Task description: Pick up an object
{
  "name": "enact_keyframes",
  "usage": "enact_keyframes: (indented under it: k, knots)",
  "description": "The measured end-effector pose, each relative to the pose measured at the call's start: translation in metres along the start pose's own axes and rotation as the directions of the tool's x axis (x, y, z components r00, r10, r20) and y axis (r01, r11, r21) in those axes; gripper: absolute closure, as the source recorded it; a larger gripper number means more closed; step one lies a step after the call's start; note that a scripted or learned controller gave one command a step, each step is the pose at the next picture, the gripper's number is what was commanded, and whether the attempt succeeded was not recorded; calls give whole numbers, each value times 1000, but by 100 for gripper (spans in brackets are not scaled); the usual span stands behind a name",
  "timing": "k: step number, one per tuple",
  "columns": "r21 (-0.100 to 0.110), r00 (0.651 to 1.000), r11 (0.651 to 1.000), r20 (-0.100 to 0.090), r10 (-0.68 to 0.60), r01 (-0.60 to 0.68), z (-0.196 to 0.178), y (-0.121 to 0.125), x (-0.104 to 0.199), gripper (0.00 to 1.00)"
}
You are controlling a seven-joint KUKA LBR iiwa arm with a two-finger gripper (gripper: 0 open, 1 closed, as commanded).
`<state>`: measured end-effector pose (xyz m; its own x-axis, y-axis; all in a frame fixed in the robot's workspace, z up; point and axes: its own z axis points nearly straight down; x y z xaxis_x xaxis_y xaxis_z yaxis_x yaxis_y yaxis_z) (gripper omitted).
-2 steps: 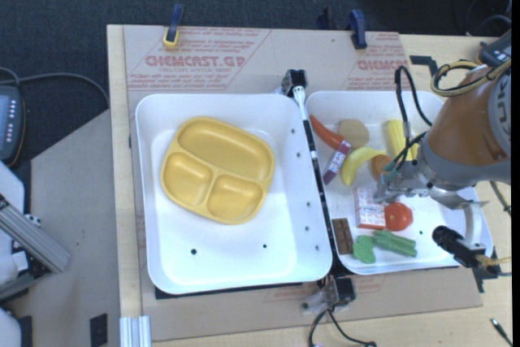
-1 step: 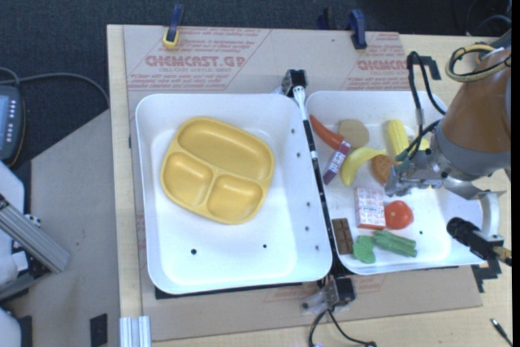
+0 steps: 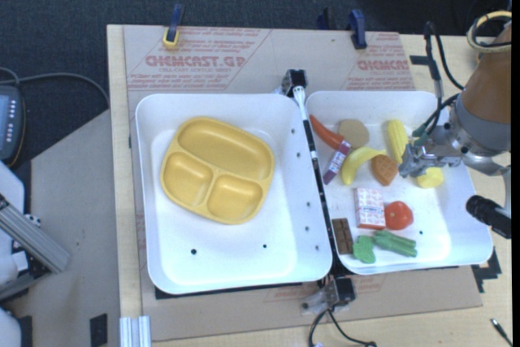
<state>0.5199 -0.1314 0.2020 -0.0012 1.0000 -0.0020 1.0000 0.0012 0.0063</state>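
Gripper: the gripper (image 3: 417, 158) is seen low over the right bin (image 3: 431, 244), near its right rim, reaching in below the orange-banded wrist; whether it is wide, narrow or holding something cannot be told from this slant.
Nearest object: a small yellow piece (image 3: 430, 178) lies just beside the gripper, toward the bin's right edge.
Other candidates: an orange-brown lump (image 3: 384, 169) and a banana (image 3: 360, 161) lie near the bin's middle; a corn cob (image 3: 396, 139) lies toward the far rim.
Front of the bin: a red tomato (image 3: 398, 214), a small printed box (image 3: 370, 207) and green pieces (image 3: 395, 244) are gathered toward the near edge.
Left bin: a yellow divided plate (image 3: 216, 170) is carried at the centre of the left bin (image 3: 162, 240).
Step in hand: judged to be the descent onto the yellow piece.
Doing it well: the descent is best kept centred on one object only, with its neighbours left outside the closing path; the lift is best started only once the object is clearly caught.
Risk: the crowding here may cause a nudge instead of a grasp.
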Motion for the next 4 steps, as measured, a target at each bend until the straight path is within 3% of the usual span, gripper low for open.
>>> enact_keyframes:
  k: [1, 4]
  knots:
    - [1, 1000, 1000, 0, 0, 0, -24, 1, 0, 100]
    - [3, 1000, 1000, -3, -4, 4, -6, 72, 131, 100]
